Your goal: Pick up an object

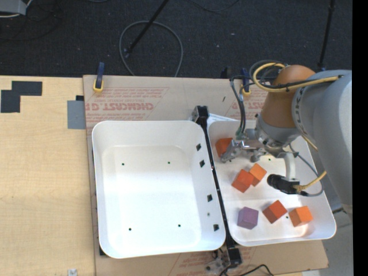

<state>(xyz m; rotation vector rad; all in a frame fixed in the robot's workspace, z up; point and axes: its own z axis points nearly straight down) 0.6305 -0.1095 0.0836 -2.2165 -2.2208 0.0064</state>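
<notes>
Although several blocks lie in the right bin (322,232), the likeliest target is the orange-red block (223,146) just beside the gripper (234,152), near the divider between the bins. Whether the fingers are apart or together cannot be told; the wrist hides them, and no block shows between them. Judged by appearance, the block is small, rigid and light, with flat faces; it should be taken across two opposite faces, squarely, as a corner grip may let it twist out. Further from the divider than that block lie a red block (242,181) touching an orange block (258,172), then a purple block (248,217), another red block (274,211) and an orange block (300,215) toward the near rim. Beyond the divider stands the left bin (103,154), on a cardboard-covered surface (144,99).
</notes>
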